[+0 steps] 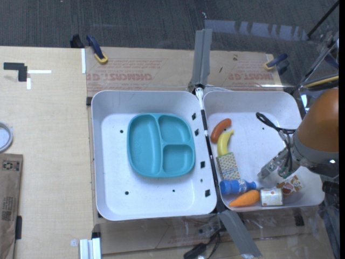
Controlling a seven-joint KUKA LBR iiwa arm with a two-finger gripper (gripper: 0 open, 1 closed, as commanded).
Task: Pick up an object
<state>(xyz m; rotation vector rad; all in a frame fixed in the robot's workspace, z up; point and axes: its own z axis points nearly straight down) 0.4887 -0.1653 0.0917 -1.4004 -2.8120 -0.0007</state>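
The arm runs off the right edge. The gripper is too blurred to tell how its jaws stand. A roll of tape and a brown paper bag are cut by the left edge.

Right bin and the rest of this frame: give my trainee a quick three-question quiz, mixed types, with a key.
1. True or false: the teal divided plate lies in the left bin.
2. Which item lies directly beside the orange sausage? A) yellow banana B) carrot C) blue bottle
3. Fill in: the gripper is low over the ____ bin.

Key: 1 true; 2 A; 3 right.
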